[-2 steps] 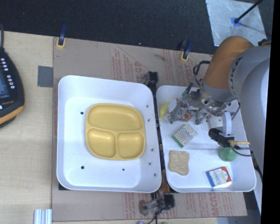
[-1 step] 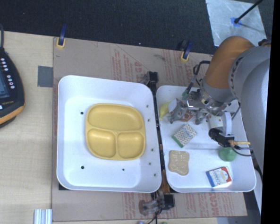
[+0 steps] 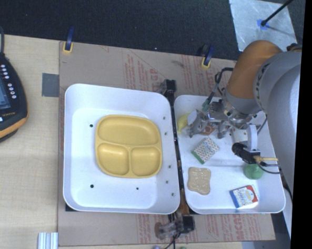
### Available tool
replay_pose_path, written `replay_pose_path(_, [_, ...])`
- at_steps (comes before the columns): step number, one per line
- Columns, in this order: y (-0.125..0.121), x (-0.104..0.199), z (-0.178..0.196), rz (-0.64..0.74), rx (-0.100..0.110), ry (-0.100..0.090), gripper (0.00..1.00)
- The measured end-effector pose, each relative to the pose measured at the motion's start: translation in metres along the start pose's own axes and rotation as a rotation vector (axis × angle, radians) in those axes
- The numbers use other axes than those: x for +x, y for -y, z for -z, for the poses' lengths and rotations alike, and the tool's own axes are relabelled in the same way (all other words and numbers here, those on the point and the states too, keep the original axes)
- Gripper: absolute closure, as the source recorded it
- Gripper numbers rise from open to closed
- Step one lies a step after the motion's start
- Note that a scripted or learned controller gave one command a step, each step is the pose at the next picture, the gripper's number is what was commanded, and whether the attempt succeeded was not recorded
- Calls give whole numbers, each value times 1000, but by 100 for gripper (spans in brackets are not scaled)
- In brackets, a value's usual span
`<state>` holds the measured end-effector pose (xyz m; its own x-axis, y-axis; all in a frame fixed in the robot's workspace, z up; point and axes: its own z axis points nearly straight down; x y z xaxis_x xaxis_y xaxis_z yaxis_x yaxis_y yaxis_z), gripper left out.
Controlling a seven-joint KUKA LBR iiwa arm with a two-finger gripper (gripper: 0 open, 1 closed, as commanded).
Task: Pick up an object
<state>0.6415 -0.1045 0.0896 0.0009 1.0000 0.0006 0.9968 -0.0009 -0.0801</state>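
- I see the left bin holding a yellow three-compartment tray.
- In the right bin the gripper is low at the far end; whether it grips anything I cannot tell.
- Nearer me lie a checkered packet, tan biscuit-like piece, small red-and-blue box, green ball.

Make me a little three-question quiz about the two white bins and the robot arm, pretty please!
1. True or false: the yellow divided tray lies in the left bin.
2. Which lies nearest the right bin's front right corner? A) the beige piece B) the small red, white and blue box C) the checkered packet
3. Fill in: the gripper is over the ____ bin.

Key: 1 true; 2 B; 3 right.
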Motion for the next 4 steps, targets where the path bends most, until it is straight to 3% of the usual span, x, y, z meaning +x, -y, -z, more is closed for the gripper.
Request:
replay_pose_path(2, [0, 2, 6, -1, -10, 0, 0])
replay_pose_path(3, [-2, -17, 0, 10, -2, -15, 0])
replay_pose_path(4, [-7, -15, 1, 0, -35, -4, 0])
